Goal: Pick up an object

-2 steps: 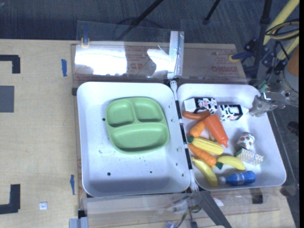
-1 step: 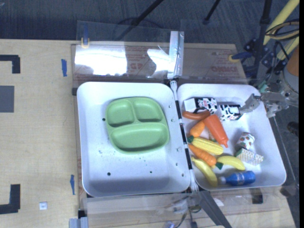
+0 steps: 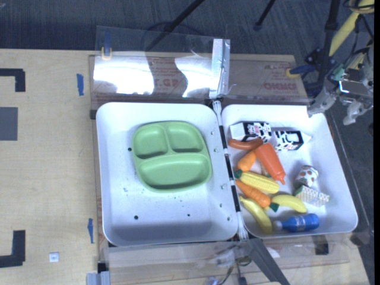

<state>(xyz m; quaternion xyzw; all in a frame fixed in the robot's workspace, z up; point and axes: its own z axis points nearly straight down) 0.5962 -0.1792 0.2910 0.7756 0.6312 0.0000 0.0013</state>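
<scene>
The right bin point(image 3: 338, 159) holds a pile of toy food. There is a black-and-white cow-patterned carton point(image 3: 274, 134), an orange carrot point(image 3: 271, 161), a yellow corn cob point(image 3: 259, 181), a banana point(image 3: 289, 202) and a blue bottle point(image 3: 300, 222). A small speckled ball point(image 3: 307, 174) lies by a white mesh piece point(image 3: 313, 195). My gripper point(image 3: 339, 101) hangs above the bin's far right corner, apart from every object, with nothing seen in it.
A green divided plate point(image 3: 172, 155) lies in the left bin point(image 3: 113, 177). A clear plastic panel point(image 3: 178, 64) stands behind the bins. Stands and cables crowd the upper right beside the arm.
</scene>
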